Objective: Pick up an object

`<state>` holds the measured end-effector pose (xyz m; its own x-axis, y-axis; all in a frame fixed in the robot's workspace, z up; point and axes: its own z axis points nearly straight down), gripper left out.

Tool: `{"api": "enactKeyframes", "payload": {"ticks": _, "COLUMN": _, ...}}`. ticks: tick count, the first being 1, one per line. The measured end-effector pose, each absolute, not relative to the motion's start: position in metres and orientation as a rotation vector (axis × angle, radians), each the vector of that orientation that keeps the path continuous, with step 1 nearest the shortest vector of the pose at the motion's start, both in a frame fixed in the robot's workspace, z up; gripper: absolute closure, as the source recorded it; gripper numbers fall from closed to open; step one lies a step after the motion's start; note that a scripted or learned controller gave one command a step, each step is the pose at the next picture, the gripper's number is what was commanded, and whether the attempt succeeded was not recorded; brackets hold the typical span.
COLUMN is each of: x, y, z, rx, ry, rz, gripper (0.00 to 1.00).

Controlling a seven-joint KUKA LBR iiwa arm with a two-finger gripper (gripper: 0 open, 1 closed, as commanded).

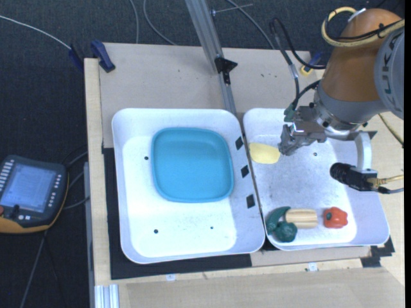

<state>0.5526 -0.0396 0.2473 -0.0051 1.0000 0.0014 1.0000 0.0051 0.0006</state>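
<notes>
A pale yellow, lemon-like object (264, 153) lies at the left side of the right bin (321, 185), close to the divider. My gripper (290, 144) hangs just to its right, low over the bin floor; the wrist hides its fingertips. Along the right bin's front edge lie a dark green object (281, 224), a tan cylinder (302, 218) and a red tomato-like object (334, 217). Nothing shows between the fingers.
A turquoise square plate (192, 163) sits in the left bin (131, 172). A slanted metal pole (209, 34) rises behind the bins. A black fitting (350, 174) juts from the arm over the right bin's right side.
</notes>
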Motion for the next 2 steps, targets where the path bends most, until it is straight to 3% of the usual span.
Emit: {"api": "enactKeyframes", "payload": {"ticks": 2, "x": 0.571, "y": 0.069, "z": 0.258, "rx": -2.216, "ry": -2.226, "rz": -0.002, "gripper": 1.0}}
